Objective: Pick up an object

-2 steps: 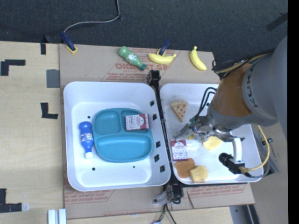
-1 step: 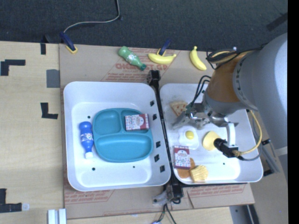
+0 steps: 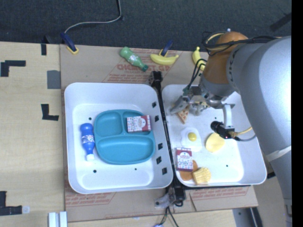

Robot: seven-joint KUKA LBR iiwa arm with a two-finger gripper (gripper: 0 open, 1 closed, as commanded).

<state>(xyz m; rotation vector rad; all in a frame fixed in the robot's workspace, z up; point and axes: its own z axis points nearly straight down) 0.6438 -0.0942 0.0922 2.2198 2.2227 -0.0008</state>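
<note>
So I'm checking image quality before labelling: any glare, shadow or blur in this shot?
Camera view: even, soft lighting; faint shadows under the blue plate and blue bottle; the white bins look bright but not blown out; the arm close to the lens is slightly soft, and the pincer area is murky.

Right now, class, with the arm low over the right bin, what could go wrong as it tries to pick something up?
1. The tool is near the pizza slice by the bin's left wall; the slice lies flat and may slip away.
2. The fried egg and the yellow piece lie close by and could get nudged.
3. The black cable trails over the bin and might snag.
</note>
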